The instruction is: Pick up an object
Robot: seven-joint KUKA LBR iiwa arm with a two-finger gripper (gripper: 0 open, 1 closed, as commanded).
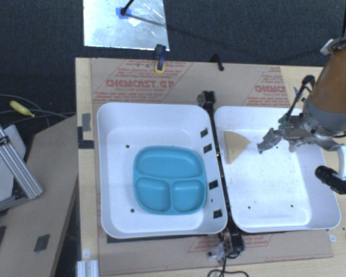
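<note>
gripper: the gripper (269,140) hangs over the upper middle of the right bin (311,212), reaching in from the bin's right edge; its grey fingers point toward the bin's left edge.
fingers: i cannot tell how far apart they stand, since the tips blur together; nothing is seen caught between them.
target: a tan wedge (235,145), flat and roughly triangular, lies on the right bin's floor near its upper left corner, close against the left wall.
gap: the fingertips sit just beside the wedge's right edge, apart from it, with bare white floor between.
other bin: the left bin (118,154) carries a blue divided plate (169,179) in its lower middle, well apart from the arm.
step in hand: by my judgement, the approach to the wedge, not yet a grasp.
doing it well: centre the fingers over the wedge's widest part, line them across its narrow span, and come down low, since so flat a piece gives little to pinch.
risk: the left wall crowds the wedge; a finger landing on the rim, or nudging the piece against the wall, would likely spoil the try.
</note>
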